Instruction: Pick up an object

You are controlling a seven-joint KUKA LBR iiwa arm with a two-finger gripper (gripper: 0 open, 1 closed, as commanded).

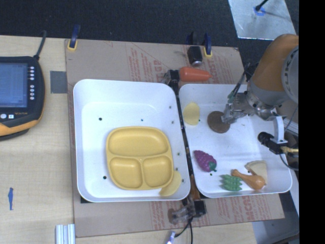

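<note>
My gripper (229,114) hangs over the right bin (238,140), just right of a round brown piece (218,122) and touching or nearly touching it. A pale yellow piece (191,113) lies at the bin's left wall. Purple grapes (205,160) sit near the middle front. A green piece (231,183), an orange-brown drumstick (250,179) and a tan wedge (257,167) lie at the front right. Nothing shows between the fingers.
The left bin (91,100) holds a yellow divided plate (139,157) and a pale yellow slice (171,186). An orange carrot (194,74) lies on the rim behind the bins. A teach pendant (18,95) sits at far left.
</note>
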